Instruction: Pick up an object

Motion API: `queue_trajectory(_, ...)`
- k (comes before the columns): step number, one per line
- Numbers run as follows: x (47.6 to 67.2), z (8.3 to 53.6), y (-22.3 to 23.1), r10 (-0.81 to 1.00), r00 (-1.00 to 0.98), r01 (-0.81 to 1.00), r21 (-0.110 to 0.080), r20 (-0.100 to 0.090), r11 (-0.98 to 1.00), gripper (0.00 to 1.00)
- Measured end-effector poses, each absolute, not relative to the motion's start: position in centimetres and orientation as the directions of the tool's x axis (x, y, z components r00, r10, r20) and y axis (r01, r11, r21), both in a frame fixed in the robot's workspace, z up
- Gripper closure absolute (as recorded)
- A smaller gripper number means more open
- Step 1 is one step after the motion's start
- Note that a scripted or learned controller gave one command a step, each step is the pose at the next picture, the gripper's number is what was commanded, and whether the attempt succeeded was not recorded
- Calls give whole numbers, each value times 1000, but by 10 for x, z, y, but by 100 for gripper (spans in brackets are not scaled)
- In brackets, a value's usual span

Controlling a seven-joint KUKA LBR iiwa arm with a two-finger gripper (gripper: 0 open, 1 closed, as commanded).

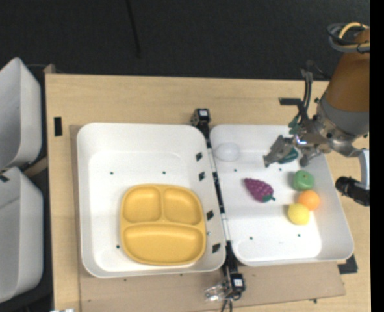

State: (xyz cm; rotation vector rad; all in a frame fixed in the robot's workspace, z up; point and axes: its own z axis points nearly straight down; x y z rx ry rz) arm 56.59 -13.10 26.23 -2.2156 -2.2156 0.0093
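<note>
In the right bin (269, 239) lie a purple bunch of grapes (258, 188), a green round fruit (303, 179), an orange fruit (309, 200) and a yellow fruit (298, 214). A pale, see-through round thing (228, 151) rests near the bin's back left corner. My gripper (281, 153) hangs over the back of the right bin, up and to the right of the grapes and left of the green fruit. Its dark fingers point down and to the left with nothing seen between them.
The left bin (101, 155) holds a yellow divided plate (162, 225). Small black clips run along the seam between the bins. White chair-like shapes stand off the bench at the far left.
</note>
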Motion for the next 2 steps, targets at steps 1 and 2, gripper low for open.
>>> queue_trajectory(1,568,266,-131,1000,-2,1000,-2,0,2,0)
queue_trajectory(2,559,212,-139,1000,1,1000,-8,-1,-1,0)
